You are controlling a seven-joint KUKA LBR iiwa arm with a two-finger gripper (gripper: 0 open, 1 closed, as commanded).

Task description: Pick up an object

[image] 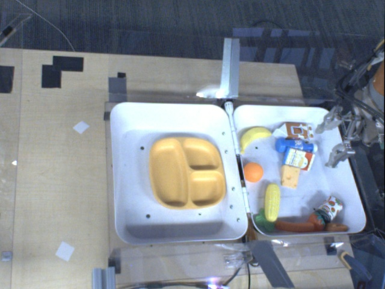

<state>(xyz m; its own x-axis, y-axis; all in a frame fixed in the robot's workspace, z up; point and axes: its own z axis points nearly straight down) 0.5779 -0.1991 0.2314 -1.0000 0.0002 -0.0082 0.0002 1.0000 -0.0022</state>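
Observation:
The right bin (355, 188) holds several toy foods: a yellow lemon (255, 136), an orange (253, 172), a corn cob (272, 201), a cheese wedge (290, 177), a blue carton (294, 144), a brown box (298, 129), a red sausage (299, 226) and a small can (329, 208). My gripper (334, 139) hangs over the bin's upper right side, to the right of the cartons. Its two metal fingers (338, 154) stand open with nothing between them.
The left bin (126, 161) carries a yellow divided plate (186, 172). A metal post (231, 68) rises behind the seam between the bins. A green item (260, 222) lies in the right bin's front left corner. Wooden bench lies to the left.

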